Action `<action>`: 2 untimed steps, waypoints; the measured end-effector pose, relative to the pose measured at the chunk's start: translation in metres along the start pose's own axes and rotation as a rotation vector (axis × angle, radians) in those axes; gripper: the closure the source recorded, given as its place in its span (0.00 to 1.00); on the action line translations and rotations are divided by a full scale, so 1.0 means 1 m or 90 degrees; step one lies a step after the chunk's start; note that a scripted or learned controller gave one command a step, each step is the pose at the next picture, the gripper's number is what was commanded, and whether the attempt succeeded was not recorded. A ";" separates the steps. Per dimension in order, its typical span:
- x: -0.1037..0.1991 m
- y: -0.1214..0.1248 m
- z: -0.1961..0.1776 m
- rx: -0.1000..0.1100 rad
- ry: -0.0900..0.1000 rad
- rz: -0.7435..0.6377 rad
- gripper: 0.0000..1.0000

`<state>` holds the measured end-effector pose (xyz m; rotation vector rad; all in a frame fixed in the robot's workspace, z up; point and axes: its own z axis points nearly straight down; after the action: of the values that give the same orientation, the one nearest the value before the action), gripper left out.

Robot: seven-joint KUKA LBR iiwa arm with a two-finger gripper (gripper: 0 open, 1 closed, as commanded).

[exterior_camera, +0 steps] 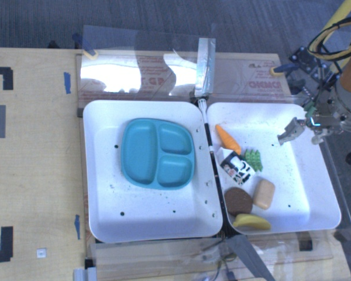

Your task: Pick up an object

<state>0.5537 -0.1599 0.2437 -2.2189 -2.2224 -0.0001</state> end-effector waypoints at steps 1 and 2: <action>0.048 -0.002 0.130 -0.019 -0.002 0.000 0.00; 0.050 0.033 0.136 -0.025 -0.008 -0.058 0.00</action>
<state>0.5868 -0.1100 0.1080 -2.1395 -2.3493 -0.0301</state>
